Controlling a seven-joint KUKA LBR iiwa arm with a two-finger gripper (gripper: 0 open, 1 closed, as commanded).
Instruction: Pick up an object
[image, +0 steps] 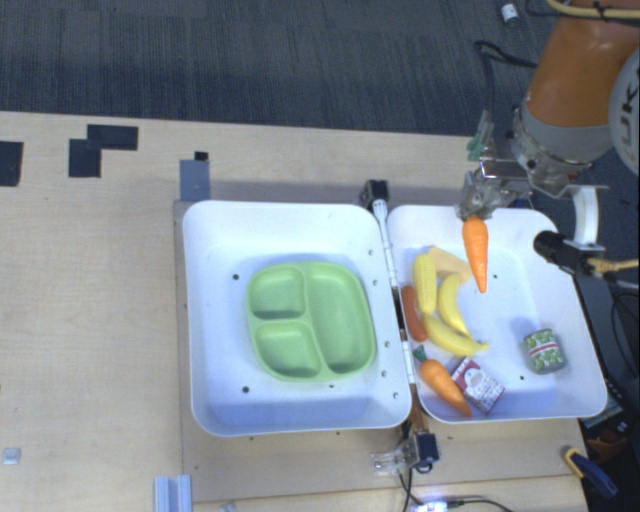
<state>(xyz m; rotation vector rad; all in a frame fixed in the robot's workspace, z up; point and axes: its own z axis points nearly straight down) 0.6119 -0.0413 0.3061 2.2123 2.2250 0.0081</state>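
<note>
The gripper (480, 203) pinches the thick top of a carrot (476, 253), which hangs upright, tip pointing down, above the right bin's (575, 385) far edge, near the bananas (442, 305).

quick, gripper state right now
Gripper: shut on the carrot, which hangs point-down above the right bin.

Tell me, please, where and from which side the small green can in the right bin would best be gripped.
The green can seems to lie on its side, alone on the floor of the right bin, apart from the bananas. I would come straight down and close the claw across its round body at mid-length, since open floor on both sides leaves room. The claw currently holds a carrot.
</note>
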